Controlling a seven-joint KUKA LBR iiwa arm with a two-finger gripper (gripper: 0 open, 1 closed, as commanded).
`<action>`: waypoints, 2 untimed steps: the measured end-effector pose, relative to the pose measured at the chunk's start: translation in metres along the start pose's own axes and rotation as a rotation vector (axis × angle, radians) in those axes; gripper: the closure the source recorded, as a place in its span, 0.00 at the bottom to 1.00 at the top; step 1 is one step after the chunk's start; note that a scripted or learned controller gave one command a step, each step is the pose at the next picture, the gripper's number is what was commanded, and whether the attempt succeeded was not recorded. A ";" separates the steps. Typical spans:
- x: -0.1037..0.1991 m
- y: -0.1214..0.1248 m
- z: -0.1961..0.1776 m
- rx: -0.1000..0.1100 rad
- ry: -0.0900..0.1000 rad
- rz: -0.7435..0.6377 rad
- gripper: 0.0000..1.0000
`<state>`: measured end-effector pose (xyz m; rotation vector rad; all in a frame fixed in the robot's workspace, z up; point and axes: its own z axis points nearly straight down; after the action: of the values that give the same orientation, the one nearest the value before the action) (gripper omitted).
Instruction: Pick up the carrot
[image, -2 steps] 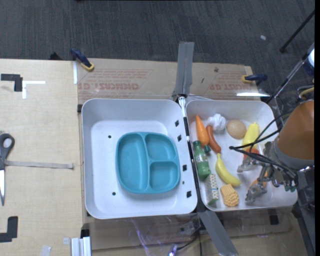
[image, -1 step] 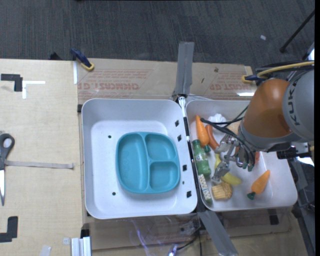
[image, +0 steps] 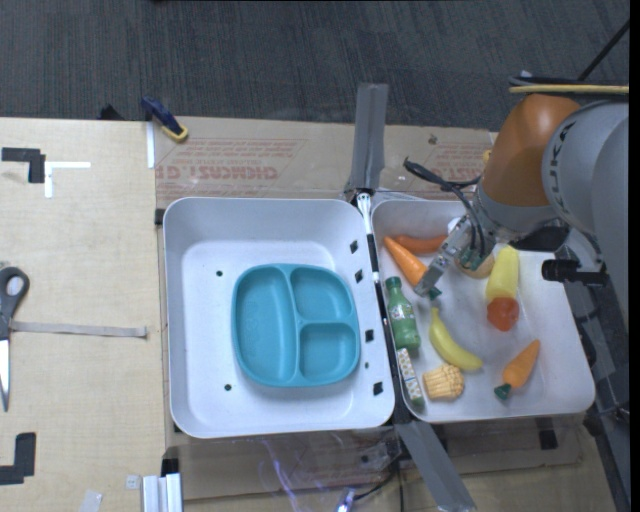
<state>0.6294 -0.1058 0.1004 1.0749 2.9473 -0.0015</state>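
Two orange plastic carrots crowd the shallow white right bin (image: 575, 395), one tapered carrot (image: 405, 260) hugging the left wall just beside the claw (image: 432, 280), whose grip I cannot tell, its far end cut off.

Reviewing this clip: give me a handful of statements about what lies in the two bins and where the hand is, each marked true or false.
1. The teal divided plate lies in the left bin. True.
2. The hand is over the left bin. False: it is over the right bin, beside a carrot.
3. The banana sits on the teal plate. False: it lies in the right bin.
4. A green bottle lies along the right bin's left wall. True.
5. A second carrot lies near the right bin's front right. True.
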 end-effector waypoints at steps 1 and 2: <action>-0.002 0.012 0.008 0.003 0.004 0.277 0.00; -0.003 0.013 -0.002 0.003 -0.001 0.273 1.00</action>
<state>0.6402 -0.0979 0.1023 1.4659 2.7740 -0.0046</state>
